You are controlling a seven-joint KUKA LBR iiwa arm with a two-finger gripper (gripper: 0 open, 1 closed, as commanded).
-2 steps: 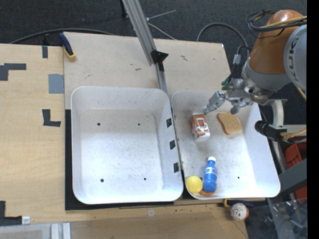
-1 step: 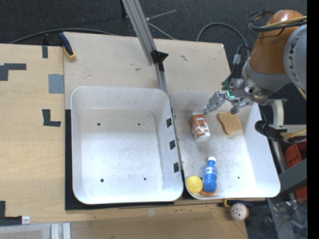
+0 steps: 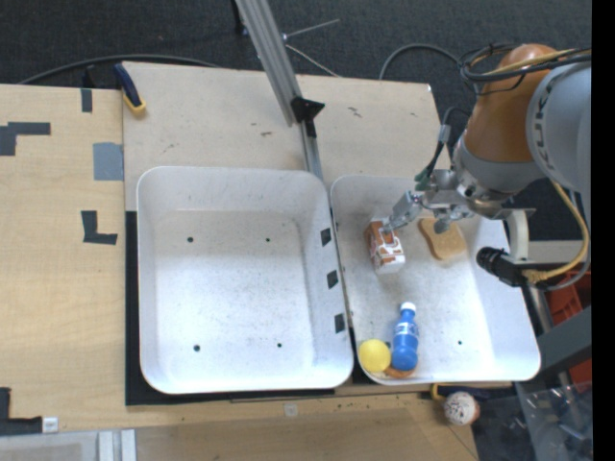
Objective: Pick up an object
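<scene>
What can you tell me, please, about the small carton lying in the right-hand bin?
The small carton is a boxy pack, apparently cardboard, white with orange-brown printing on its faces. It lies in the upper-left part of the right bin, tilted somewhat from the bin's edges, resting on the bin floor. The hand hangs just above and to its right, one finger reaching close to the carton's upper corner; whether they touch cannot be told. A tan, bread-like piece lies apart to its right.

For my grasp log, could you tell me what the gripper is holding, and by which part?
Nothing visibly: the gripper hangs above the right bin, between the carton and the bread.
</scene>
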